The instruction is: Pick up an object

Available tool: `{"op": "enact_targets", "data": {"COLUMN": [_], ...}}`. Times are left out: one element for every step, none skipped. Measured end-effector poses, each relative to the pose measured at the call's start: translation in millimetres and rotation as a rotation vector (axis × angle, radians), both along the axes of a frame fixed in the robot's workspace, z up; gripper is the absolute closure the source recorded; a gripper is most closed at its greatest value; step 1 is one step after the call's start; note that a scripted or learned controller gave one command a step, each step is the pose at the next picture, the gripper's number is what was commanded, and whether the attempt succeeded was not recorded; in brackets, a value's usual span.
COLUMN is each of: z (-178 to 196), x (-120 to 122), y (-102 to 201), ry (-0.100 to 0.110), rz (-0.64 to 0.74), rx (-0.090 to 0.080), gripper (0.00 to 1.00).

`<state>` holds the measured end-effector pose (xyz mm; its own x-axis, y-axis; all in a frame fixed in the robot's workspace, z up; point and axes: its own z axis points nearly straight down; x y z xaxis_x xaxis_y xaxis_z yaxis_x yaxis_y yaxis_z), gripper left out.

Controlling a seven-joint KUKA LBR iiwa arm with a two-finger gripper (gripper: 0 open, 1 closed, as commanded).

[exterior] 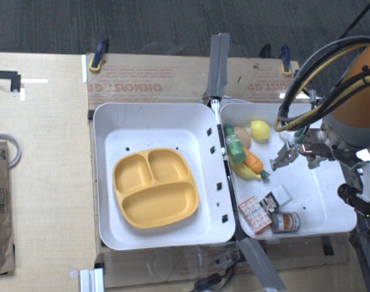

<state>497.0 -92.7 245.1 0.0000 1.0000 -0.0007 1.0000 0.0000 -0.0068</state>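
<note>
Left white bin [106, 181]: yellow three-compartment plastic tray [155, 187], centred. Right white bin [330, 221]: round yellow lemon [260, 129] at 11 o'clock; green bottle [235, 146], orange carrot [253, 161] and yellow banana [246, 171] clustered at 9 o'clock against left wall; red-and-white carton [254, 215] and small can [286, 222] at 6 o'clock. Gripper [282, 158] above bin centre, just beside carrot; fingers slightly parted, holding nothing. Tan worktop [45, 163] beneath.

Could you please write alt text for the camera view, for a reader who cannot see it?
A grey robot arm's gripper hovers over the right white bin, beside a carrot, banana, lemon, green bottle, can and small box. The left bin holds a yellow divided plate.
</note>
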Motion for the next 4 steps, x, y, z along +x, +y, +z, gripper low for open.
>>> {"op": "enact_targets", "data": {"z": [-103, -80, -75, -151], "x": [67, 121, 116, 131], "y": [-3, -31, -68, -8], "ry": [-0.001, -0.005, -0.004, -0.005], "rz": [0.096, 0.243, 0.107, 0.112], "rx": [0.001, 0.0, 0.0, -0.002], "gripper": [0.0, 0.0, 0.0, 0.0]}}
